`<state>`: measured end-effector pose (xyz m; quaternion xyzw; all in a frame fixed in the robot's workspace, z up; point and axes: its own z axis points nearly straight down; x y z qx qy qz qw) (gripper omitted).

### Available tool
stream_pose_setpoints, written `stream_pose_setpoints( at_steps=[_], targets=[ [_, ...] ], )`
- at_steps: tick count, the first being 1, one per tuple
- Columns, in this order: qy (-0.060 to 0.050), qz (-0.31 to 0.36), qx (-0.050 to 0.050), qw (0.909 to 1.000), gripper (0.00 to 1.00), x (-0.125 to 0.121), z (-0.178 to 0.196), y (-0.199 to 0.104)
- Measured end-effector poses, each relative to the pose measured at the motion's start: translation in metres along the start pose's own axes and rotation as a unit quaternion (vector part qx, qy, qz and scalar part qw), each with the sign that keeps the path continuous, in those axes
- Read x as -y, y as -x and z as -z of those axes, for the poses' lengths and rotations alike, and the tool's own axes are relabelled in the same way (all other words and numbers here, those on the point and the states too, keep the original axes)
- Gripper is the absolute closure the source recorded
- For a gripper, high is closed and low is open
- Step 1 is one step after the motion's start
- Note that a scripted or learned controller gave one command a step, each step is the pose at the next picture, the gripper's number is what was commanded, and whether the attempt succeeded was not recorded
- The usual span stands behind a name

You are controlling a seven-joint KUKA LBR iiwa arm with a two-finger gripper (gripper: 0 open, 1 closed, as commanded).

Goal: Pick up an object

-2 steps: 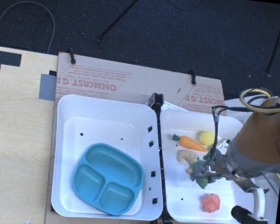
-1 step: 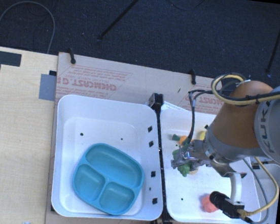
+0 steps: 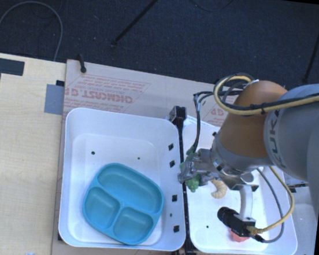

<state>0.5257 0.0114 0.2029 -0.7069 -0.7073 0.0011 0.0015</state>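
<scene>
Left bin [image 3: 76, 142]: one shallow white plastic bin, rectangular, on the bench. Contents: one light-blue plastic divided plate [image 3: 123, 202] with three compartments, lying flat toward the bin's near half, slightly turned. Nothing rests in its compartments.

Divider [image 3: 181, 173]: one dark strip with small black clips, running between the two bins.

Right bin [image 3: 203, 240]: one shallow white plastic bin, much of it covered by the arm. Contents, as far as can be seen: one small green item [image 3: 192, 184] just beside the divider, shape unclear; one pale cream curved piece [image 3: 219, 189], near the green one; one small red-pink object [image 3: 239, 236] toward the near right part of the floor, partly under a black fitting [image 3: 233, 219] on the arm's cabling. Three candidates for picking, count provisional since the arm hides part of the floor.

Arm: one grey arm with orange band [image 3: 257, 116] above the wrist, reaching in from the right, yellow and black cables looped about it.

Gripper [image 3: 195, 172]: one, low over the right bin's left edge, above or against the green item. How its grip stands, and whether it has anything, cannot be told.

Hazards, judged: the tool sits very close to the divider and bin wall, so a descent could strike the rim or pinch against it; the green item is small and may slip or be nudged aside.
</scene>
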Motion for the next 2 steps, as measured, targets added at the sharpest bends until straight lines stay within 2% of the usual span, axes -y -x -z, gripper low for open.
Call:
stream_pose_setpoints(
  at_steps=[2],
  targets=[
    [0.001, 0.001, 0.000, 1.0000, 1.00, -0.048, 0.027, -0.084]
  ],
)
